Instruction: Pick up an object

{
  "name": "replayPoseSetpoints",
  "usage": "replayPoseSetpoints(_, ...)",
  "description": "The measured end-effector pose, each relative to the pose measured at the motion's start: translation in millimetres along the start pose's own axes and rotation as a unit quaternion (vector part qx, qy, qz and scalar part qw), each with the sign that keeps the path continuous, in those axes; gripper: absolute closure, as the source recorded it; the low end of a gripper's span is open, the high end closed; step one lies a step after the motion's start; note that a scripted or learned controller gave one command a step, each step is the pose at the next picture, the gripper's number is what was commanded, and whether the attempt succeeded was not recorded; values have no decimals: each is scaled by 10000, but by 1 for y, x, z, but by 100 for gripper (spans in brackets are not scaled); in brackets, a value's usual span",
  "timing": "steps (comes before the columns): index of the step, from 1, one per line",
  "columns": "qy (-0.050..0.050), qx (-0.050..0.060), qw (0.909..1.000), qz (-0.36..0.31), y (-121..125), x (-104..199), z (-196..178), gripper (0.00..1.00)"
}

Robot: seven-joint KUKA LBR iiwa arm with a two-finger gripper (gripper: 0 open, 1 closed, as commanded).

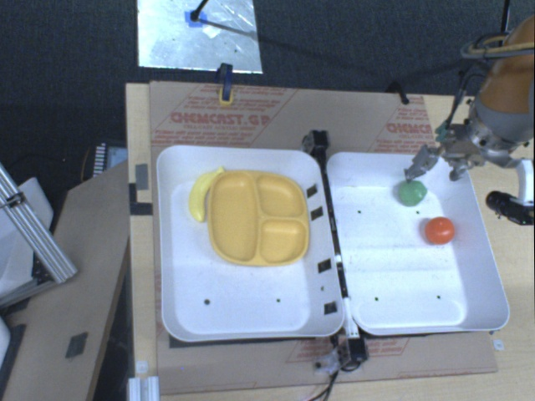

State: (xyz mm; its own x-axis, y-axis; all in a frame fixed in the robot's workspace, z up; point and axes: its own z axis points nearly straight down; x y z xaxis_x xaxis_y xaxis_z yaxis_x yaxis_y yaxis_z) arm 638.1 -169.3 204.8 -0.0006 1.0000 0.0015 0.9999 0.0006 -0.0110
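Cardboard-covered bench (251, 111) is seen under two bins. Near the right bin's (401, 299) right edge an orange ball (439, 230) lies; farther back, a green ball (411, 193) is approached by the spread, empty gripper (439, 167). Descent and closing are called for next.

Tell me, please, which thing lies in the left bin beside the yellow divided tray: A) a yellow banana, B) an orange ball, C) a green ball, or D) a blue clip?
A: a yellow banana lies against the left edge of the yellow divided tray in the left bin, while the green ball and orange ball lie in the right bin.
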Motion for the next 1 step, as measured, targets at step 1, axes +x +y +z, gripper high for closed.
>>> replayPoseSetpoints(1,-11,-63,10000,-13,3,0,-8,0)
